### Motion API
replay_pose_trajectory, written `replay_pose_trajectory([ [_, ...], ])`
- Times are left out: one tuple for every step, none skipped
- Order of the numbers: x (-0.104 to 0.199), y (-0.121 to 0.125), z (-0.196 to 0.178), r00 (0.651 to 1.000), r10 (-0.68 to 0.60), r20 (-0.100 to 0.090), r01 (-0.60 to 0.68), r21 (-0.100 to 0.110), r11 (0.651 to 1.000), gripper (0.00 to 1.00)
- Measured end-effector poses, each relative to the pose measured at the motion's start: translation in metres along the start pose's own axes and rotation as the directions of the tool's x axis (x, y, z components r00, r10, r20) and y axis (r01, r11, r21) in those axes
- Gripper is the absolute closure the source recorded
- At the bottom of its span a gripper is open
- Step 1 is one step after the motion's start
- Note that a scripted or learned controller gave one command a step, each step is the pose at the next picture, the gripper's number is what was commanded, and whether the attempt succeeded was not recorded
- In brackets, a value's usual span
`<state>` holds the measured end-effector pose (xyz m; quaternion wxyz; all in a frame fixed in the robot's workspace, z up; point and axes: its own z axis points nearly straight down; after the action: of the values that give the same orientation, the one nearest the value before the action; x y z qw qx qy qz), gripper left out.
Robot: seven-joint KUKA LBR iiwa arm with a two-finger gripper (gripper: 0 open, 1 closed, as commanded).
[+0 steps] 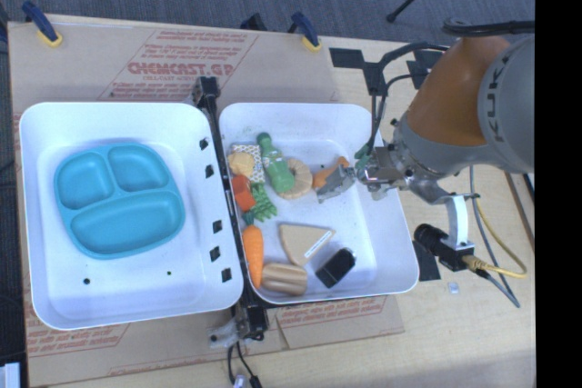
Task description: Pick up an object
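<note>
We see the grey arm, with its orange band, entering from the right of the frame and bending down over the right bin. Its gripper sits low at the bin's middle right; whether the pincer is wide or narrow we cannot tell. Just beside its tip, toward the upper middle of the bin, lies a small orange piece, partly hidden. Further left we note a green bottle touching a pale ring; below lie a carrot, a tan wedge and a black block. The left bin holds a blue divided tray.
</note>
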<state>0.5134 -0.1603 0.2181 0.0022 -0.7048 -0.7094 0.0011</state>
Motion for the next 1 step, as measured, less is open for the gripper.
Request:
replay_pose_trajectory([
  [-0.0038,0.0949,0.1181,0.999,0.030,0.014,-0.030,-0.020,0.999,0.00],
])
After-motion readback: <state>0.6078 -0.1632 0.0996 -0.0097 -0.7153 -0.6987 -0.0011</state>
